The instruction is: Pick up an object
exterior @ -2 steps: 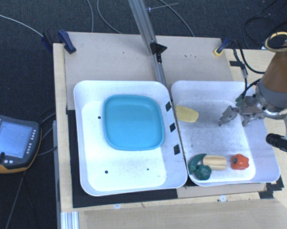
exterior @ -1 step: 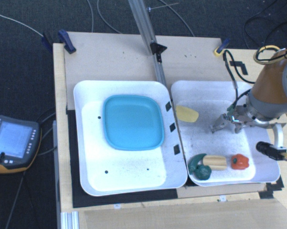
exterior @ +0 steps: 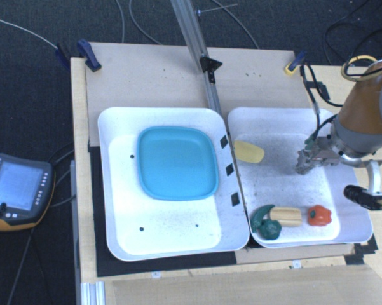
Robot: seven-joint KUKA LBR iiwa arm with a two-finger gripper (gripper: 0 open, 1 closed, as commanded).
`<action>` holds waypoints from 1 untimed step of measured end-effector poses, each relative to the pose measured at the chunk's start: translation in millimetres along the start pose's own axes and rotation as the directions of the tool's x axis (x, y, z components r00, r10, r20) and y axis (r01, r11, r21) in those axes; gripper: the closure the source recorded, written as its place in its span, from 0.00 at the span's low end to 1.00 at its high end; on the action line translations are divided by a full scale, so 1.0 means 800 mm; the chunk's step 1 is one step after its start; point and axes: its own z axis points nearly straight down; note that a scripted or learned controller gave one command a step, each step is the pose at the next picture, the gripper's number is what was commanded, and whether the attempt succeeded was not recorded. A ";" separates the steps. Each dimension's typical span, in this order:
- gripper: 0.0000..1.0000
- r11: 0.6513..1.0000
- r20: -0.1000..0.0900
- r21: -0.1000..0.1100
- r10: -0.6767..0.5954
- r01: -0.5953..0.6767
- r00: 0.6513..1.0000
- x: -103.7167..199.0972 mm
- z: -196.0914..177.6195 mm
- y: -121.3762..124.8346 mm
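My gripper (exterior: 305,162) hangs over the right half of the right bin (exterior: 276,129), its tip low above the bin floor with nothing visible in it. A pale yellow piece (exterior: 248,151) lies near the bin's left wall. Along the front wall lie a dark green object (exterior: 266,222), a tan block (exterior: 286,216) and a red tomato-like object (exterior: 318,215). These three lie well in front of the gripper.
The left bin (exterior: 117,170) holds a light blue square plate (exterior: 177,162). A metal pole (exterior: 194,37) slants across the back between the bins. A teach pendant (exterior: 16,189) lies on the floor at left. Cables run along the right side.
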 end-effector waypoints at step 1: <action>1.00 1.000 0.001 -0.004 0.000 0.000 1.000 0.004 -0.077 0.007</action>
